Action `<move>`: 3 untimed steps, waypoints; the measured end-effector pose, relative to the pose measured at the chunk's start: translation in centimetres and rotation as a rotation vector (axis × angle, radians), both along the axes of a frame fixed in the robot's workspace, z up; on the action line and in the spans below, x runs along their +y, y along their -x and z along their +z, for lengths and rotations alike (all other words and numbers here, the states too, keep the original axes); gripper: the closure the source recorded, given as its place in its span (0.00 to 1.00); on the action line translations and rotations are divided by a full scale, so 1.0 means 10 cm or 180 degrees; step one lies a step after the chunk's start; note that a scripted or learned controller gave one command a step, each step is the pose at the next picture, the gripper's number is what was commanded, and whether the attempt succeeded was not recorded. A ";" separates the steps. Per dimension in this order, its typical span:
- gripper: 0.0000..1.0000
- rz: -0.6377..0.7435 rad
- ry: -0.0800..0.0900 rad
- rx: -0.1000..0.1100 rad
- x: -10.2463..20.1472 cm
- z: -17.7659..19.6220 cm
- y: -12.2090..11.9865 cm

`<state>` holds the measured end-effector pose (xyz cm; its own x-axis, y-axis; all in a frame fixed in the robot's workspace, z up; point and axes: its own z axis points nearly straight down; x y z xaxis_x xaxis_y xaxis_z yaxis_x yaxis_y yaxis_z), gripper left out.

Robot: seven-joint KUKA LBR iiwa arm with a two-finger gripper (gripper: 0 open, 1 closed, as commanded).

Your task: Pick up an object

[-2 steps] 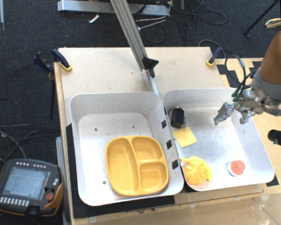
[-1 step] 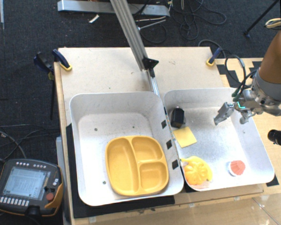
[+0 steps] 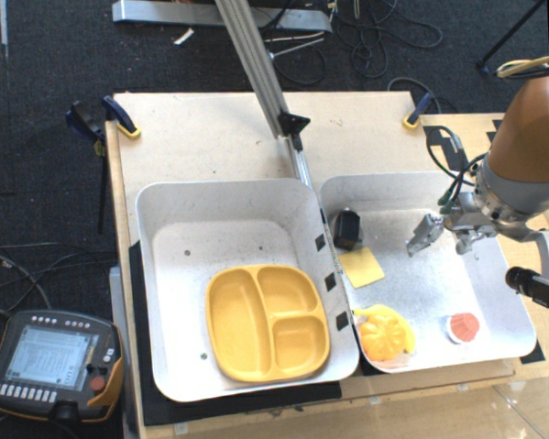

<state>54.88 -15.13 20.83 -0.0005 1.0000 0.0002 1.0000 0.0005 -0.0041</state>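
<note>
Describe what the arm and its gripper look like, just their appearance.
The arm has a broad orange-brown rounded section above a grey wrist. Black cables loop along its side near the wrist. The gripper is a small grey metal piece with two thin fingers. A black fitting juts out below the wrist.

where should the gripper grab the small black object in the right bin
Judging from the camera view, take the black object across its narrow sides, coming straight down from above. It stands free on the right bin's floor, just apart from the yellow square, though the bin's left wall is close.
</note>
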 end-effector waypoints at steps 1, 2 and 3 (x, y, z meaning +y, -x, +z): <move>0.00 -0.0003 -0.0001 0.0002 -0.02 -0.44 0.00; 0.00 0.0000 -0.0002 0.0001 -0.01 -0.94 -0.09; 1.00 0.0000 0.0002 -0.0016 -0.01 -0.80 -0.10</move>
<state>55.87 -15.23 12.78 -0.0004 1.0000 -0.0004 1.0000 0.0004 0.0009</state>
